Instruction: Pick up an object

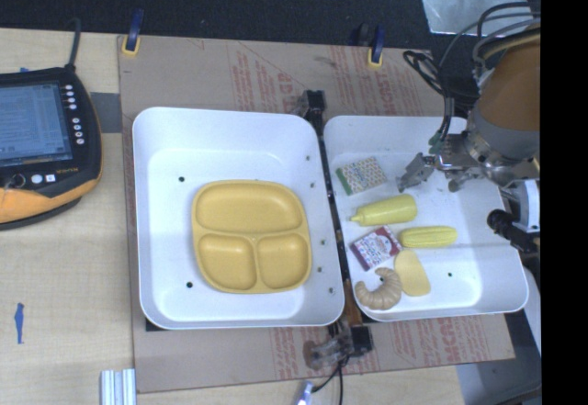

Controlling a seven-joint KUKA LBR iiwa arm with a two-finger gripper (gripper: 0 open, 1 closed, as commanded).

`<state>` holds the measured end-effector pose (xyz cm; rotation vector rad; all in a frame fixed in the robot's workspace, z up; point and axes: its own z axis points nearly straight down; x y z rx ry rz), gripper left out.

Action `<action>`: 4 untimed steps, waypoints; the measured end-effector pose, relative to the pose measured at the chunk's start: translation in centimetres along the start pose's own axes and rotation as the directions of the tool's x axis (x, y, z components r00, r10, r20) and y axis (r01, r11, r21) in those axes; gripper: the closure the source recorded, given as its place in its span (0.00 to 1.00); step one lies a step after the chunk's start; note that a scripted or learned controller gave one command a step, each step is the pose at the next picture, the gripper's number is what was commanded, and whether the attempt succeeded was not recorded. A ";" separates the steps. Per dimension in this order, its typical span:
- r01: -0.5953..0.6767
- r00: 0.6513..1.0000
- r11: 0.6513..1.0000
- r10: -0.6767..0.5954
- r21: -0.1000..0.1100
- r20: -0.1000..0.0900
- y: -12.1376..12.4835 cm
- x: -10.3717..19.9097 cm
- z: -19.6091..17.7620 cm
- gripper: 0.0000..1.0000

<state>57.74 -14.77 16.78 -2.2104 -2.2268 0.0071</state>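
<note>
**Nothing lifted yet: end effector hovering over the right bin**

No object is picked so far. The candidates all lie on the floor of the right bin (478, 293), and the nearest is the yellow squeeze bottle (386, 208), lying flat just below and a touch left of the end effector (418, 172). Beside it, below the end effector and slightly to its right, lies the corn cob (428, 235), also flat. Left of the end effector sits the small patterned card (361, 174); further down are the red packet (374, 247), the pale yellow slice (412, 273) and, lowest of all, the croissant (379, 288), which touches the slice.

The end effector itself hangs in the upper part of that bin, its tips pointing left and down towards the bottle. Nothing sits between its tips, but at this size I cannot tell whether they are spread or closed. The grey arm (510, 100) comes in from the right behind it.

Far to the end effector's left, the left bin (156, 146) holds the yellow divided plate (250, 235), well apart from the action, and a tablet pendant (41, 141) rests on the bench (55, 302) beyond that.

My read: approach under way, and the whole job remains, meaning descent, grasp and lift. The bottle looks the likeliest target.
</note>
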 end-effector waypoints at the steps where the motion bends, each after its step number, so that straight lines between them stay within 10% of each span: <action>1: 0.000 1.000 1.000 0.000 0.000 0.000 0.5 2.9 7.7 0.00; 2: 0.000 1.000 1.000 0.000 -0.001 0.000 -2.3 5.3 7.6 0.00; 3: 0.003 1.000 1.000 -0.003 0.001 0.002 -2.3 5.2 6.6 1.00; 4: -0.002 1.000 1.000 0.002 -0.004 -0.002 0.3 12.5 -2.5 1.00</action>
